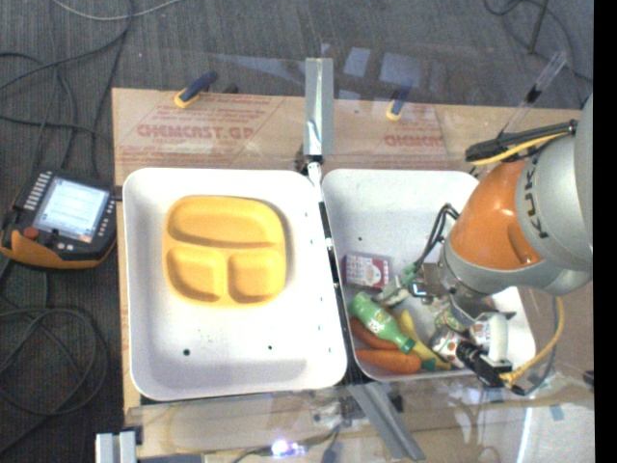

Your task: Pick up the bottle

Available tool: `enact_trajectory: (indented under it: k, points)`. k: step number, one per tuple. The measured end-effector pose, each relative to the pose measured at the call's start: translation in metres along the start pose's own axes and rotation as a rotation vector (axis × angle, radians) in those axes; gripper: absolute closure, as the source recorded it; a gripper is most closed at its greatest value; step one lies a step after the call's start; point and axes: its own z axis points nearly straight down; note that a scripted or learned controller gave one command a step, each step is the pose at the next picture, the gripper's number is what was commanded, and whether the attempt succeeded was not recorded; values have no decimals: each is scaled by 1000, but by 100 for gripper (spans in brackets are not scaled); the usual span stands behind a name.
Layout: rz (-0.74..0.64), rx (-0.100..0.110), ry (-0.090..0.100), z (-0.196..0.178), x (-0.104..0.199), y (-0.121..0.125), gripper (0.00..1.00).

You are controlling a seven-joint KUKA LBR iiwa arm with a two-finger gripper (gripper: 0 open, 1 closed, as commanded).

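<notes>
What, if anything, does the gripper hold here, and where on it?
It cannot be told. The gripper is low in the right bin, just right of the green bottle, which lies among the carrots, not visibly gripped.

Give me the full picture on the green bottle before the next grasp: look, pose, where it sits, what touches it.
The green bottle looks like glossy plastic with a red-and-white label band near one end. It lies on its side, slanted from upper left to lower right, in the right bin near the front left corner. It rests on the carrots and sits just below the small red packet. The claw is to its right, apart from it.
</notes>
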Motion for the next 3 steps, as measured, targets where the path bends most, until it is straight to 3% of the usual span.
enact_trajectory:
  k: [1,2,3]
  points:
    - [1,2,2,-8,0,1,100]
    - [125,10,11,0,-18,12,100]
    - [-129,18,4,-27,-85,-9,100]
